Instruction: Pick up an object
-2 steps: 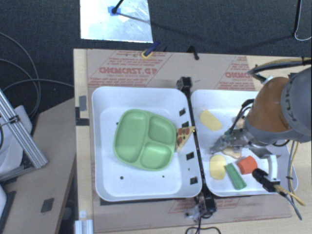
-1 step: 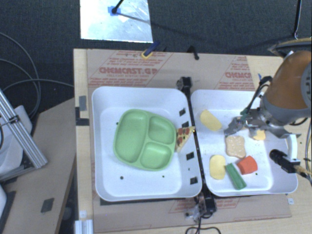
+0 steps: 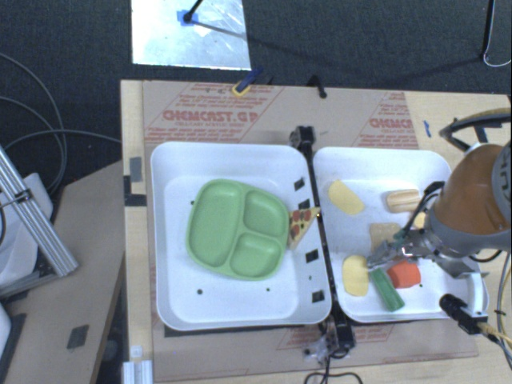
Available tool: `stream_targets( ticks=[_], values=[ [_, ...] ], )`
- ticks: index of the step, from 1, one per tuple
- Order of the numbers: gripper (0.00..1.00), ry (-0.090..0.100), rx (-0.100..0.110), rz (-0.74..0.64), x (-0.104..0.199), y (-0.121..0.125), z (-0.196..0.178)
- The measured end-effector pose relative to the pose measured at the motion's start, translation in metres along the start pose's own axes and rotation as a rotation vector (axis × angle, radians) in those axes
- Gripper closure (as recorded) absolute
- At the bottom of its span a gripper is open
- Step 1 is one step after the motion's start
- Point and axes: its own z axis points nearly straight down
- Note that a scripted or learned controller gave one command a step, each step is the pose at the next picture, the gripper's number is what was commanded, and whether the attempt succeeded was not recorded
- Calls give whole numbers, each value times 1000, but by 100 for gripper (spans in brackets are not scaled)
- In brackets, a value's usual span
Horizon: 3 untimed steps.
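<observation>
In the right bin (image 3: 432, 166) lie several toy foods. A yellow piece (image 3: 346, 198) is at the upper left and a tan roll (image 3: 402, 200) at the upper middle, with a flat tan slice (image 3: 383, 232) below it. A second yellow piece (image 3: 355, 276), a green stick (image 3: 386, 290) and an orange-red piece (image 3: 406, 274) lie near the front wall. My gripper (image 3: 383, 256) hangs low over the bin between the lower yellow piece and the orange-red piece, just above the green stick. I see nothing clearly held in it.
The left bin (image 3: 172, 174) holds a green divided plate (image 3: 236, 229). A pizza slice (image 3: 300, 224) leans against the divider between the bins. The arm's orange band (image 3: 478, 194) covers the right bin's right side. Cardboard lies under both bins.
</observation>
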Motion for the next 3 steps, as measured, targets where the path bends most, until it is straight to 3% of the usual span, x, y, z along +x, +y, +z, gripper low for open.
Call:
stream_targets(
  ticks=[1, 2, 3],
  values=[
    [0, -6, -13, -8, -41, 65, -5],
    [100, -2, -11, -8, -39, 63, -15],
    [100, 1, -3, -9, 2, 38, -2]
  ],
)
